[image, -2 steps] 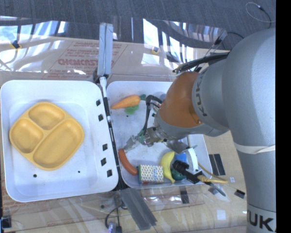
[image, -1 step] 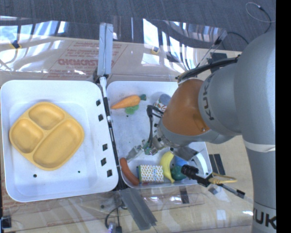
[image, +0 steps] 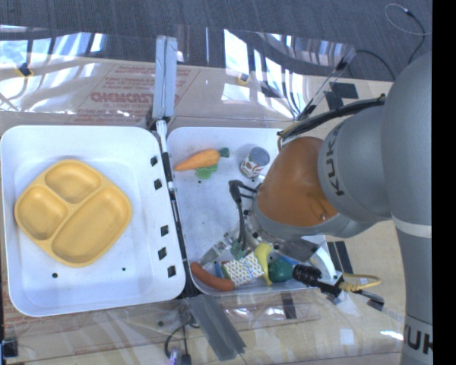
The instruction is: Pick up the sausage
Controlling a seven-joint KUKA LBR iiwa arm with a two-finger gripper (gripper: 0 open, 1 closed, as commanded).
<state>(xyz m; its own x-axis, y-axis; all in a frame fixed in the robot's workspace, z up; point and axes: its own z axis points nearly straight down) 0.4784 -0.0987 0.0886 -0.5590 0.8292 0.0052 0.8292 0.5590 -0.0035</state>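
The sausage (image: pixel 211 278) lies at the near edge of the right bin (image: pixel 205 204), close to that bin's near-left corner, reddish-brown and stretched along the bin wall. It sits flat on the floor, not lifted. Just to its right, touching or nearly so, is a small patterned packet (image: pixel 243 269), and beyond that a yellow piece (image: pixel 263 254) and a green-and-blue toy (image: pixel 283 268) crowd together in a heap.

My gripper (image: pixel 239 243) hangs above that heap, a little up and to the right of the sausage, with my orange band (image: pixel 292 192) and grey wrist bulking over the bin's right half. Whether my jaws are open or shut I cannot tell; the cluster below hides the tips. Nothing I can see sits between them.

Farther back in the same bin, well apart from me, a carrot (image: pixel 198 159) lies near the far wall, with a small cup-like can (image: pixel 254 162) to its right. The left bin (image: pixel 15 280) holds a yellow divided plate (image: pixel 72 211).

I judge this to be the approach step, grasp not yet made. The next move calls for shifting toward the near-left corner, lining my jaws across the sausage's narrow width, and descending without catching the packet or jamming against the bin wall.
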